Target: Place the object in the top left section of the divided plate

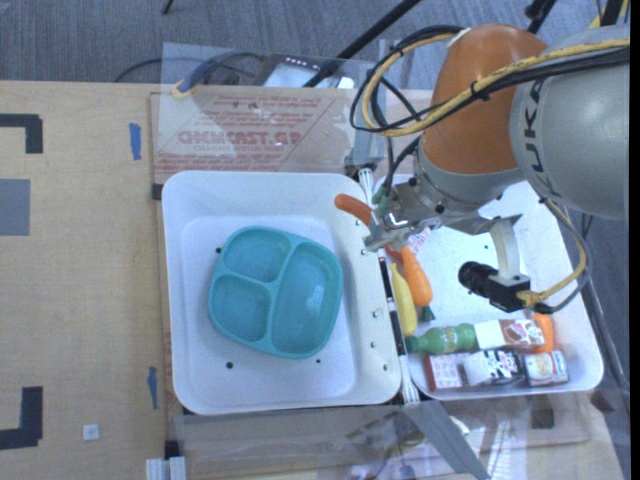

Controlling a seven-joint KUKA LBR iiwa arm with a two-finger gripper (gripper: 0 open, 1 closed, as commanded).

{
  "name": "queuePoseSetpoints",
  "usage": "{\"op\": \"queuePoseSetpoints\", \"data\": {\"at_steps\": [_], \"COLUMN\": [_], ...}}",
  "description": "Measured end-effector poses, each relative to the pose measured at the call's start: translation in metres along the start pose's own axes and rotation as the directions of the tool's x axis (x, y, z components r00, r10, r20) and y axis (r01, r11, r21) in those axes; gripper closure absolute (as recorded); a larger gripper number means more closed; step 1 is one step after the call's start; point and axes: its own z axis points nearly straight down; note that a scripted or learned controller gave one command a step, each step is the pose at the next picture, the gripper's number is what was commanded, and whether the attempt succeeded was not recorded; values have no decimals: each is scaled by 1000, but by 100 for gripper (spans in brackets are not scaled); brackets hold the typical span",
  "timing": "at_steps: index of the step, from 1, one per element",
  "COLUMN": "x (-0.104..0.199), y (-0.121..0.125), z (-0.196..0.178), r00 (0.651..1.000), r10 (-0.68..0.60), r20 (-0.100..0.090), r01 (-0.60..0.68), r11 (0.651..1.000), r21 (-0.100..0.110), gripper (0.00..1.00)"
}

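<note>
Fingers [379,218] of mine pinch a carrot [350,207] by its end, at 2 o'clock of the plate [275,290], ready to carry it to the 11 o'clock section.

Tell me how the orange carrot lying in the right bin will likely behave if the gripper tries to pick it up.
The carrot looks like a smooth, tapered toy, so it may slip along pinching fingers. Its rounded body could probably roll if nudged sideways, though the yellow piece lying against it may check that. It appears stiff and light for its size, likely holding its shape when lifted toward the teal divided plate.
</note>
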Motion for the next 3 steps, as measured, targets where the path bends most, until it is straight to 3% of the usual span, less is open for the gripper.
{"op": "queuePoseSetpoints", "data": {"at_steps": [1,2,3], "x": [64,77,58], "y": [-1,-22,-25], "z": [43,47,55], "r00": [978,936,873], "r10": [-208,-352,-488], "r20": [-2,-2,-2], "r01": [208,352,488], "r11": [978,936,873], "r21": [4,3,2], "gripper": [100,100,100]}}
